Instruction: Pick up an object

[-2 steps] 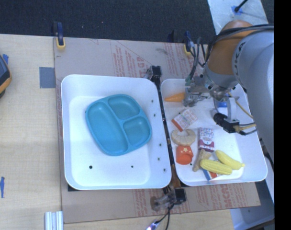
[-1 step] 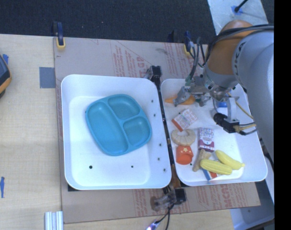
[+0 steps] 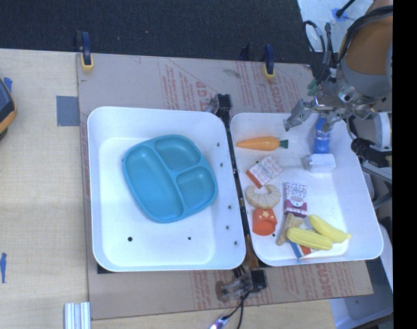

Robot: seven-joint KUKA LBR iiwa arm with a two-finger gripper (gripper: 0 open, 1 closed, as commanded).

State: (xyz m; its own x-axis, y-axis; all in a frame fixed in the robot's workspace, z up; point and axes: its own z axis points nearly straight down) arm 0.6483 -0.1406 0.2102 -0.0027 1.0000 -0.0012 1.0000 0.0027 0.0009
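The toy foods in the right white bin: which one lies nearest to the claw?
The orange toy carrot with a green tip, lying alone at the bin's far end, just below the claw. The yellow toy bananas and the other foods lie farther toward the near edge.

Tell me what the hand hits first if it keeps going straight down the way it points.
Probably the blue bottle standing right under the hand in the right bin, though depth is hard to judge from this slanted view.

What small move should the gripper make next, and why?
Probably lower straight down. The gripper hangs over the far part of the right bin, just above a blue bottle lying there. Its fingers look spread, nothing between them.
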